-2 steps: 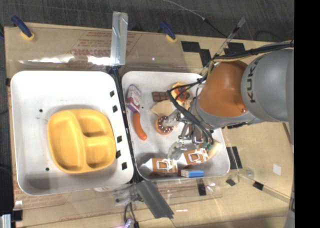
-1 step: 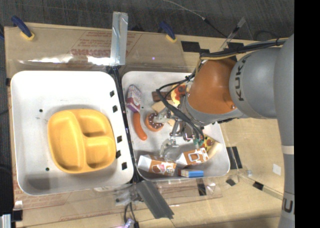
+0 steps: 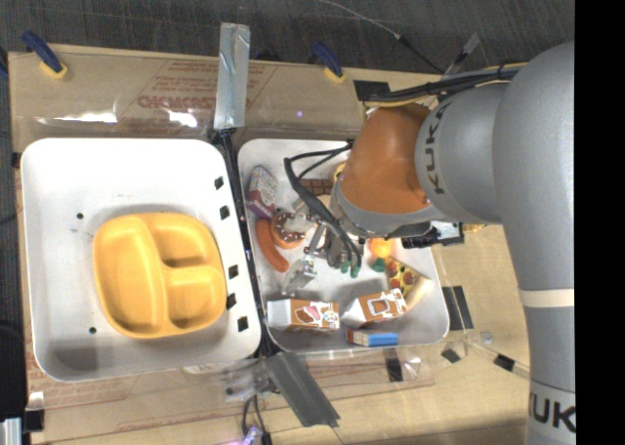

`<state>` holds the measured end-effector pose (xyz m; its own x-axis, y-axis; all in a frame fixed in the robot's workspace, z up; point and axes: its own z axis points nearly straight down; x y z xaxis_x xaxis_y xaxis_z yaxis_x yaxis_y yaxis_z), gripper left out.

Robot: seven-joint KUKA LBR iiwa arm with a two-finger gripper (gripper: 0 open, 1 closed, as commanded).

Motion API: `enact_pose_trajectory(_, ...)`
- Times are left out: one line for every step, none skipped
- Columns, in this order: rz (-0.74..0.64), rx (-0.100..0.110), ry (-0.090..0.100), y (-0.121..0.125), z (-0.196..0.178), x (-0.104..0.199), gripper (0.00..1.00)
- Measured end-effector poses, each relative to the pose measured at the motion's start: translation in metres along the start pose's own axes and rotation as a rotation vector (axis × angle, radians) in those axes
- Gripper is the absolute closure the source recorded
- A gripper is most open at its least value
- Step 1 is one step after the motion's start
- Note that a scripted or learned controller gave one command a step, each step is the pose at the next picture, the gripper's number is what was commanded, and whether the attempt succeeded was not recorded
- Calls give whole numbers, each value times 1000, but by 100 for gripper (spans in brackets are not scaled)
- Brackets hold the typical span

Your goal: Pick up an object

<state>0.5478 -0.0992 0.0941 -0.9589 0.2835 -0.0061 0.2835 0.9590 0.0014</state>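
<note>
Over the right bin (image 3: 430,331) we see the grey arm (image 3: 508,141) w/ its orange band (image 3: 391,165) reaching in from the right, wrist pointed down into the clutter. The gripper (image 3: 327,253) sits low among the items, approx. mid-bin, just right of an orange-red sausage-shaped piece (image 3: 269,243) and near a brown ring-shaped toy (image 3: 286,226). We can't tell the claw's state: the tips are lost against the dark cables and small objs around them, and we can't make out anything pinched between them.

Near side of the same bin: a white carton w/ brown print (image 3: 305,313), a second small printed box (image 3: 383,306) to its right, and a blue-and-red flat bar (image 3: 374,338) at the near rim. A yellowish wedge-like item (image 3: 415,289) lies right of the boxes; small yellow and green bits (image 3: 379,256) sit just beside the wrist. A purple-ish wrapper (image 3: 262,189) lies at the far left corner of this bin.

Left bin (image 3: 59,180) holds a yellow divided tray (image 3: 161,272), three compartments, resting flat, well apart from the gripper. Both bins sit side by side on a brown board (image 3: 117,82), w/ blue clamps (image 3: 44,53) at the far edge and a grey taped strip (image 3: 231,77) between the bins at the far side.
</note>
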Motion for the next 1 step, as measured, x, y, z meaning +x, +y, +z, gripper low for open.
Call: enact_pose_trajectory(-77,0,-3,-25,-1,23,0)
